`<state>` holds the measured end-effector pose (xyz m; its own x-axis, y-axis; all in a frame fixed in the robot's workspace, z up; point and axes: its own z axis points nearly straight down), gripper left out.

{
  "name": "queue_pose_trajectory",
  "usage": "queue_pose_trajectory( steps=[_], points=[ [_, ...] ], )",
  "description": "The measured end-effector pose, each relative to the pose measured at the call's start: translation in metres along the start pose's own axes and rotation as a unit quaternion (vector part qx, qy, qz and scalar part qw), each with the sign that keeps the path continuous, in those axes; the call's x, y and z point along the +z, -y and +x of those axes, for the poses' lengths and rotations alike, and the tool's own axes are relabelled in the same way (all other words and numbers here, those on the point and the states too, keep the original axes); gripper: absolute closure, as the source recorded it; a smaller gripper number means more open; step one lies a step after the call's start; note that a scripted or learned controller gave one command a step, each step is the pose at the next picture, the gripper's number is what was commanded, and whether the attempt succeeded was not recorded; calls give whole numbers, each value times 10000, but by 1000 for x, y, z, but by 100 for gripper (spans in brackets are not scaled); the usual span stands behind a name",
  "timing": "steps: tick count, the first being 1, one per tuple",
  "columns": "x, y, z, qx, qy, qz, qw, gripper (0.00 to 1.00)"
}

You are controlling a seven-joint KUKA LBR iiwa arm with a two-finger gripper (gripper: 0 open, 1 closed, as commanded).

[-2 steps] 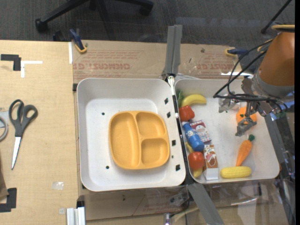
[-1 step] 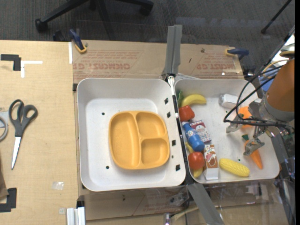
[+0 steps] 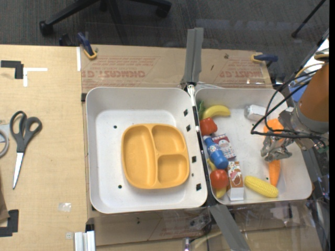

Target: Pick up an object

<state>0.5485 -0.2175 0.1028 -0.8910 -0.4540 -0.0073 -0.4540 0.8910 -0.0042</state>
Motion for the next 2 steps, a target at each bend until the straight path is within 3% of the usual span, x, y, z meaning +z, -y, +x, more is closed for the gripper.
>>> queue_pose_trajectory(
  steps=[1,2],
  points=[
    [0,-1,-1,-4,7,-6,10000,0],
    [-10,-1,-3,-14,26,6,10000,100]
  ],
)
